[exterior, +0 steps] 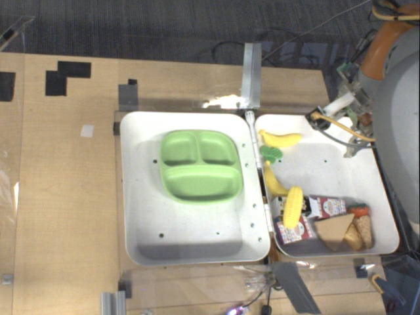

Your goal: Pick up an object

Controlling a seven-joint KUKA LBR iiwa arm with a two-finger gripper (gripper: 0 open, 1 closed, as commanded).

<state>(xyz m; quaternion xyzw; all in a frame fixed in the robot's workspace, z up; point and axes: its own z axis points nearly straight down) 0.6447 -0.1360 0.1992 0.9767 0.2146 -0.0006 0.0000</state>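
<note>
The right bin [328, 163] holds the loose objects. A yellow banana [281, 138] lies at its top left, with a small green item [270, 153] just below it. Further down are a second yellow piece [274, 182] and a corn cob [293, 206]. A printed carton [314, 216], a brown wedge [333, 231] and a bread roll [361, 231] crowd the bin's near side. My gripper [333, 133] hangs over the bin's far right corner, open, with nothing between its fingers. It is well apart from every object.
The left bin [141, 195] carries a green divided plate [200, 164]. A metal divider post [252, 77] stands at the back between the bins. The grey arm [397, 110] covers the right bin's right rim. Cables trail behind the bench.
</note>
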